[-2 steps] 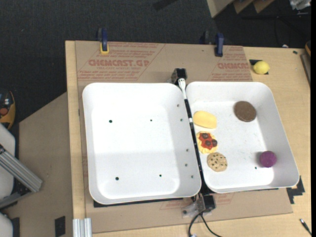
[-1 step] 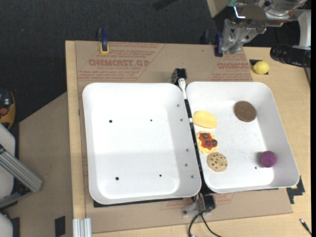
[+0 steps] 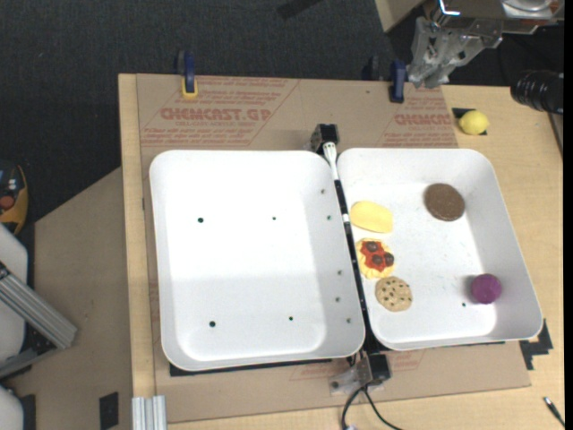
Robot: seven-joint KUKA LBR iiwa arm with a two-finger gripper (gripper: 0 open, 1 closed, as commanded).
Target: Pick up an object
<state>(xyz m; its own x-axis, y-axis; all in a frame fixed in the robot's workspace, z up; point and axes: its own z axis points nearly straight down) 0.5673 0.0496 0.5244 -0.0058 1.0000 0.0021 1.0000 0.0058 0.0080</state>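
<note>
One hand (image 3: pixel 428 72) hangs high above the far edge of the bench (image 3: pixel 81 240), beyond the back rim of the right bin (image 3: pixel 501 195) and well apart from anything in it. Whether it is released or clenched cannot be told from this slant; nothing is seen caught in it.

Outward from there, a small yellow ball (image 3: pixel 473 122) lies on the bench just outside the right bin's far corner, the nearest loose thing to the hand. Inside the right bin, a round brown disc (image 3: pixel 444 202) sits toward the back. Along the bin's left wall, close to the divide between the bins, three flat pieces run in a line from back to front: a pale yellow piece (image 3: pixel 371 216), a red and yellow piece (image 3: pixel 376 257) just beside it, and a speckled cookie (image 3: pixel 393 294). A purple ball (image 3: pixel 485 288) rests apart near the front right corner. The left bin (image 3: pixel 179 195) lies beside it, with two blue clamps (image 3: pixel 187 72) at the board's far edge.

As a judgement, the pick has hardly begun: every candidate lies at rest, and the hand is raised and off to the back. Choosing a thing, coming over it, descending, closing and lifting are all left.
</note>
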